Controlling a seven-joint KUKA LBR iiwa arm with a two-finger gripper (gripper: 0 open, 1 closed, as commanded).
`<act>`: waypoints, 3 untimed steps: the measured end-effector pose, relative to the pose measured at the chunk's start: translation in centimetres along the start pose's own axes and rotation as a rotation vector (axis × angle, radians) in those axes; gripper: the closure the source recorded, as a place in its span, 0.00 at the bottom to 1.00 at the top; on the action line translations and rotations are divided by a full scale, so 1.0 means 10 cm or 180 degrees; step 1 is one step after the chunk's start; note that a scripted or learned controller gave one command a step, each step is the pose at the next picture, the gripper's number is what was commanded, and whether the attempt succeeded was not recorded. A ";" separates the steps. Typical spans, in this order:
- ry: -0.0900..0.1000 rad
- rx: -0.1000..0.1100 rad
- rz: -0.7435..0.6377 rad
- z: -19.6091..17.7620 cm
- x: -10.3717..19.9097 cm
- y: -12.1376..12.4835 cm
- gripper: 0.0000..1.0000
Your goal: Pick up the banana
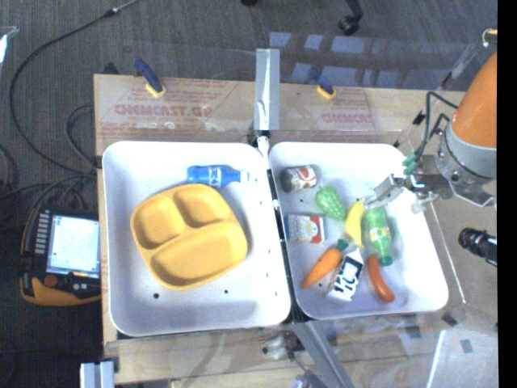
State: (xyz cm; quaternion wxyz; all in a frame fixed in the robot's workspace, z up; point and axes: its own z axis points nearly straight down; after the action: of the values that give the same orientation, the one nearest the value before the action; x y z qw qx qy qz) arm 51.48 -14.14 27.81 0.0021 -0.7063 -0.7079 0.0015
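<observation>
The banana (pixel 355 220) is a short yellow piece lying in the right bin (pixel 420 289), near its middle. A green bottle (pixel 377 233) lies against the banana's right side and hides part of it. My gripper (pixel 389 192) reaches in from the right and hovers just above and to the right of the banana, over the green bottle's top end. Nothing shows held in it.
Around the banana lie a green lumpy item (pixel 329 202), a red can (pixel 300 178), a small carton (pixel 305 228), a carrot (pixel 323 267), a black-and-white box (pixel 347 277) and a red sausage (pixel 380 280). The left bin (pixel 121 297) holds a yellow compartment plate (pixel 190 234) and a blue bottle (pixel 214 175).
</observation>
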 end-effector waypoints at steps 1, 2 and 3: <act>0.0004 0.0004 -0.0122 1.47 -0.11 0.61 0.00; -0.0018 -0.0045 -0.0688 1.88 -0.24 0.90 0.00; -0.0012 -0.0054 -0.0687 1.80 -0.23 0.91 1.00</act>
State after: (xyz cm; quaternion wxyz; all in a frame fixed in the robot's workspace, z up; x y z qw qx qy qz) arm 60.54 -16.41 9.73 -0.0051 -0.6260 -0.7798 -0.0035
